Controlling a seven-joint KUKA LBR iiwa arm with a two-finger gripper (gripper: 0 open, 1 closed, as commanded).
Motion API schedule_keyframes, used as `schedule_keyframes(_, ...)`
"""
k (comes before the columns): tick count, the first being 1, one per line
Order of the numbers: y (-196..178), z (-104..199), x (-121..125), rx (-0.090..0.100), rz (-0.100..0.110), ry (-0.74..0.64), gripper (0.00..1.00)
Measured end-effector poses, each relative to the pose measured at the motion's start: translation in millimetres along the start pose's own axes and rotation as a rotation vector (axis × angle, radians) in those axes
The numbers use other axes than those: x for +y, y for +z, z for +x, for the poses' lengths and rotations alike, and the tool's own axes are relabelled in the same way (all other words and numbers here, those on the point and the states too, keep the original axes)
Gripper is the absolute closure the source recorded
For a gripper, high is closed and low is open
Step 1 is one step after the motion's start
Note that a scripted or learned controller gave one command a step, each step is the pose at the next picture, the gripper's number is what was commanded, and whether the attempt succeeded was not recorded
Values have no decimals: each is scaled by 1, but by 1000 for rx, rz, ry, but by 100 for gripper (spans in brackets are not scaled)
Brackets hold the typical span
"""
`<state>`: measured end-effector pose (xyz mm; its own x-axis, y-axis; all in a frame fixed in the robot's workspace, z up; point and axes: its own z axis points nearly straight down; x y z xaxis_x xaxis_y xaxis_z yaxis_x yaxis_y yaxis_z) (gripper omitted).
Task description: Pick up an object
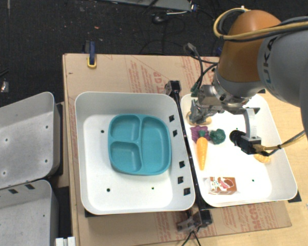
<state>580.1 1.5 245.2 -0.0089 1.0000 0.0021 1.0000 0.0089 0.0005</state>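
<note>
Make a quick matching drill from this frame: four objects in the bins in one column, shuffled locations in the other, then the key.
Objects:
1. teal divided plate
2. carrot
3. small printed packet
4. purple item

Locations:
A. near the front edge of the right bin
B. just above the carrot's top, below the end effector
C. middle of the left bin
D. along the left side of the right bin, pointing toward the front

Pairs: 1-C, 2-D, 3-A, 4-B
</note>
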Motion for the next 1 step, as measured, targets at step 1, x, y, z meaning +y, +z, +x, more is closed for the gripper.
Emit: schedule_keyframes(1, 16, 57, 5, -1, 2, 1, 100)
